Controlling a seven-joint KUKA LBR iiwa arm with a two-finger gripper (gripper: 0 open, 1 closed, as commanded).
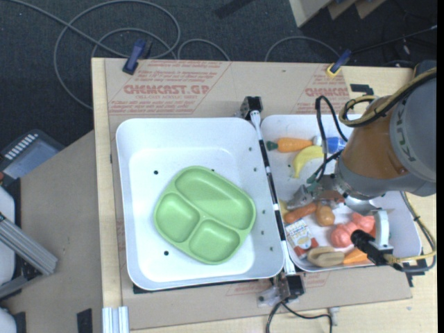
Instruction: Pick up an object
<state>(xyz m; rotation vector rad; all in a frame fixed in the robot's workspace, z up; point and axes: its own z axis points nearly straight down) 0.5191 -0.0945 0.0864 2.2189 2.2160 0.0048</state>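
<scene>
The worktop is a tan board printed with red lettering, carrying two shallow white bins side by side. The left bin is the larger showing, and in it lies a green divided plate with three compartments, set at a slant toward the bin's middle and near side. The right bin is mostly covered by the arm, grey with an orange band, which reaches in from the right and hangs low over the bin's middle.

The end effector sits down among the toy food at the bin's left-centre; its tips are hidden by the wrist and the clutter, so whether it is spread or pressed together I cannot tell, and nothing is plainly seen between them.

The things to pick lie in the right bin. At the far side are an orange carrot and, just nearer, a yellow banana, with a small blue piece beside them. Nearer lie a tan roll-like piece, a pink-red lumpy piece, perhaps a strawberry, a small orange-brown piece, and a printed white packet against the left wall.

Black cables loop over the bin's far side.
</scene>
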